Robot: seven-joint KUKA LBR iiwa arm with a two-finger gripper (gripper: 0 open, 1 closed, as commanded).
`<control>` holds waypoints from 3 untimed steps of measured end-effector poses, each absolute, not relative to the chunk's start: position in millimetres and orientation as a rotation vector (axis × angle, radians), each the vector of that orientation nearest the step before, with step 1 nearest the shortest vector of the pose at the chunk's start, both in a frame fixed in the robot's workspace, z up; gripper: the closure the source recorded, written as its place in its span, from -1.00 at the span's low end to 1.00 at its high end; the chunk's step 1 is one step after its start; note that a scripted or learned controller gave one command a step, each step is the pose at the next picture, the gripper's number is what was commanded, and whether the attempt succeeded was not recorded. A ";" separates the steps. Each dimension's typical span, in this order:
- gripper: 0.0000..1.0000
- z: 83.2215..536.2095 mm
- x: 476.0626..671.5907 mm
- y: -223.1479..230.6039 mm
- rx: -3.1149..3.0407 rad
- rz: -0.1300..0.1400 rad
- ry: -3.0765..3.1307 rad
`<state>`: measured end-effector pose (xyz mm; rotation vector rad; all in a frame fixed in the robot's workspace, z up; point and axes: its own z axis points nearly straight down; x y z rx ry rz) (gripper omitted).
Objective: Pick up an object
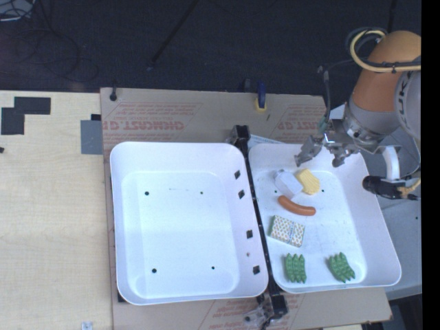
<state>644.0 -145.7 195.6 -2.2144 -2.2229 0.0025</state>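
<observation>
Open room in left bin (pixel 130 184); toys (pixel 297 208) clustered in right bin (pixel 375 232).

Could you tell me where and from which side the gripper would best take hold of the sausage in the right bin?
Probably across the middle of the sausage, coming straight down from above. It lies flat and long on the floor of the right bin, running roughly left to right, so fingers closing across its narrow width should fit. Its middle has bare floor on both sides, though the yellow block sits close above.

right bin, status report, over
End effector open, above right bin's far edge, holding nothing. Yellow block nearest, sausage beside it. Nothing blocking.
</observation>
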 end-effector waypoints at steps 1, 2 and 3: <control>-1.00 88.8 627.6 -133.1 -2.217 0.008 -2.219; -1.00 87.2 644.1 -79.7 -2.215 0.001 -2.225; 1.00 97.3 643.5 -82.2 -2.218 0.003 -2.221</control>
